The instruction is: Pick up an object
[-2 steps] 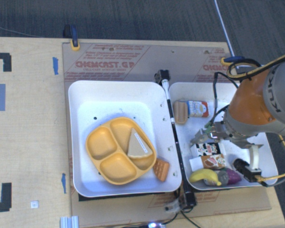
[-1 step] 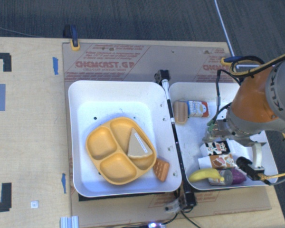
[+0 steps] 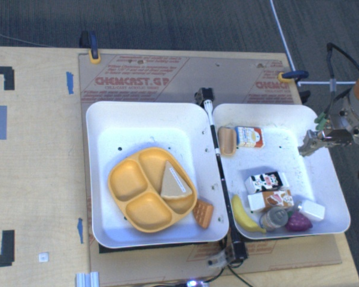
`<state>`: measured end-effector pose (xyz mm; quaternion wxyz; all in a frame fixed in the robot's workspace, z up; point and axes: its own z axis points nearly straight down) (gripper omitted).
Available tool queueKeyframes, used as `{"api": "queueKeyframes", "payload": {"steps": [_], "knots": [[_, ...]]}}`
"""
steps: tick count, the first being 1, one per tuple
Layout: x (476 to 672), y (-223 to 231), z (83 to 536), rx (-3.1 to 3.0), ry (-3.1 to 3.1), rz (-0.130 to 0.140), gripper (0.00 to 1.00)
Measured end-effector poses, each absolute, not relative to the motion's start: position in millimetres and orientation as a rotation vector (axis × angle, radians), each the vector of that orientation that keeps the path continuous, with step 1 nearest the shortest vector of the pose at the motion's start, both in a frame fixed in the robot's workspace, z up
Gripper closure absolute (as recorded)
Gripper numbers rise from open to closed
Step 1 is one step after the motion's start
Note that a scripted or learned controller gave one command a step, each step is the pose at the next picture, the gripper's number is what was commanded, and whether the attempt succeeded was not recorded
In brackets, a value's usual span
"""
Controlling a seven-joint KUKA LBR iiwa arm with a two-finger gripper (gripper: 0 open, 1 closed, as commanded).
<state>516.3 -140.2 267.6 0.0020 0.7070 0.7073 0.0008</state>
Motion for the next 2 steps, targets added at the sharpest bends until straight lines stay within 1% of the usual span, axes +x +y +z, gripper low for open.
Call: {"api": "queueKeyframes", "payload": {"steps": [1, 2], "knots": [[479.7, -77, 249, 2.221, 2.224, 0.001, 1.00], [504.0, -38, 184, 2.222, 2.224, -0.001, 1.00]]}}
